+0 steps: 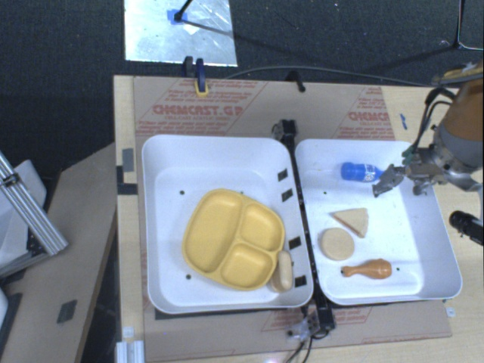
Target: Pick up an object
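Toward far right corner of right bin [432,257], find tool [398,187] spread wide and empty, just beside bottle [360,172]. Lowered off-centre, could nudge that round bottle and send it rolling toward wedge [352,221], or shut on nothing.

The arm [465,138], far right of the yellow tray [227,237], is cut off by the picture's edge, so just its wrist end shows. The gripper [398,186], up and right of the tray, is small and smeared. The blue bottle [358,172], also up and right of the tray but nearer, has print too small to read. A pale roll [283,271] touches the tray's lower right rim; whether it tucks under cannot be told. Far left of the tray a grey metal frame [26,214] runs off the edge, and well above the tray a silver sheet [178,21] is cropped at the top
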Controlling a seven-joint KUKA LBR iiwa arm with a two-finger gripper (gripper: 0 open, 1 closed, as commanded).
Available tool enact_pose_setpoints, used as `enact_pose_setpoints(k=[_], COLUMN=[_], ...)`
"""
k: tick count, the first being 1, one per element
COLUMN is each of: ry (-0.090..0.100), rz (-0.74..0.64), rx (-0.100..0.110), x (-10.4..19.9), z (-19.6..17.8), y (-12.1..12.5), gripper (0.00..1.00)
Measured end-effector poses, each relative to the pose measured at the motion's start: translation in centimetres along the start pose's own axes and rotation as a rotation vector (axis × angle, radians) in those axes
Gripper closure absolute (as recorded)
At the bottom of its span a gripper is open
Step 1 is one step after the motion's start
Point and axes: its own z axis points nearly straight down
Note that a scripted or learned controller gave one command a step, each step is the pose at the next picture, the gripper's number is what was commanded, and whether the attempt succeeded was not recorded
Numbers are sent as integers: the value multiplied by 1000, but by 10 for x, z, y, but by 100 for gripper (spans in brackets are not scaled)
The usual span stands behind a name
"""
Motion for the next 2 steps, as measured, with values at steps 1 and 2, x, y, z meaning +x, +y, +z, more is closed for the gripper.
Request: enact_pose_setpoints(k=[1,2], ry=[-3,-2], rz=[-3,-1], rx=[-13,-10], x=[0,2], z=[-7,45], y=[3,-7], gripper=[0,0])
